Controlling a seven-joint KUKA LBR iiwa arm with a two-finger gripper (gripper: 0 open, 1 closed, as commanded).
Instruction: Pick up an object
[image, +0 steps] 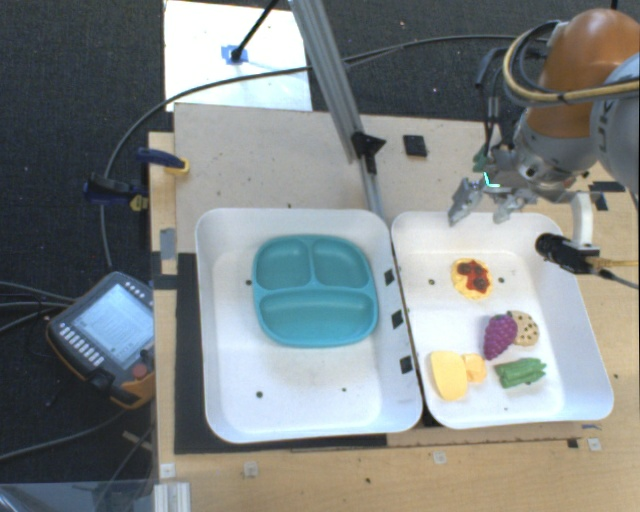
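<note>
Tool: the grey two-finger tool (484, 203) hung over the far rim of the right-hand shallow white bin (560, 405), its two fingers spread apart with nothing between them and touching none of the food pieces.
Arm: one grey arm with an orange band (590, 60) reached in from the right.
Bins: two, side by side on the pale board table (270, 150).
Left bin (300, 415): one teal plastic divided plate (315, 290) with three compartments, lying flat.
Right bin contents: six small toy food pieces, all well apart from the tool.
Pizza: one small round yellow piece with red topping (472, 278), nearest the tool.
Grapes: one purple bunch (499, 335), touching one tan round biscuit (524, 328) on its right.
Cheese: one yellow wedge (449, 375), with one smaller pale yellow lump (475, 369) just beside it.
Green item: one green leafy-looking piece (521, 373), below the grapes.
</note>
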